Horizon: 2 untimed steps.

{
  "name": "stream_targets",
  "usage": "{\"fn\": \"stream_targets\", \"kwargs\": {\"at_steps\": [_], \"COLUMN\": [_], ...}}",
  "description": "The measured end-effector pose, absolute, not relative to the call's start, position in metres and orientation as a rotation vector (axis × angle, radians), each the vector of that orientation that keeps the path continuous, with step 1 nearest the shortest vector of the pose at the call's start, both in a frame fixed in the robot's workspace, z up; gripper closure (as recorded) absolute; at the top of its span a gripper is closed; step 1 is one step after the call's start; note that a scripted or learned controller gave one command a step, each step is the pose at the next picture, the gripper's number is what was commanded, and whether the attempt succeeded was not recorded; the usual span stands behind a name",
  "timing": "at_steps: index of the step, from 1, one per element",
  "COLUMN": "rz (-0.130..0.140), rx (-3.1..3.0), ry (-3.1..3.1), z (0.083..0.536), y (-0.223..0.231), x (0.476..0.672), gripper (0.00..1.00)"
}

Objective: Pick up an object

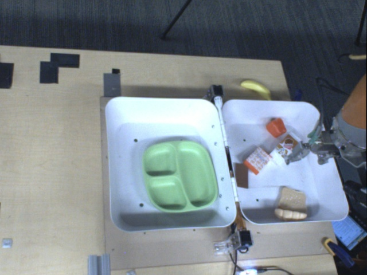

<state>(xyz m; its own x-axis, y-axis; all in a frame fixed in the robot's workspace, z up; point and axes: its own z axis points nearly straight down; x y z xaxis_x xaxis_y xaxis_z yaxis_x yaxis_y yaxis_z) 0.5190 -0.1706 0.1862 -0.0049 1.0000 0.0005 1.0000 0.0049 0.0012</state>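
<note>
Orange-and-white carton (258, 160) lies tilted near the middle of the right bin (330, 202), touching a clear wrapper beside it. For a clean pick, the gripper (302, 151), hovering just right of it, should come straight down centred across the carton's narrow sides, clear of the orange block (276, 126) above. Whether its fingers are open or closed I cannot tell from here

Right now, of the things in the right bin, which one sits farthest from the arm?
The dark brown flat piece against the bin's left wall, beside the orange-and-white packet. The orange block, tan slice and the rest lie closer to the arm's side.
</note>
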Motion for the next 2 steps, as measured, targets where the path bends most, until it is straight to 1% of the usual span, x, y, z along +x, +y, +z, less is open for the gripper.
{"fn": "stream_targets", "kwargs": {"at_steps": [1, 2], "rz": [0.011, 0.018], "rx": [2.213, 2.210], "ry": [2.216, 2.219], "z": [0.098, 0.108], "y": [-0.125, -0.122], "x": [0.554, 0.555], "gripper": [0.00, 1.00]}}
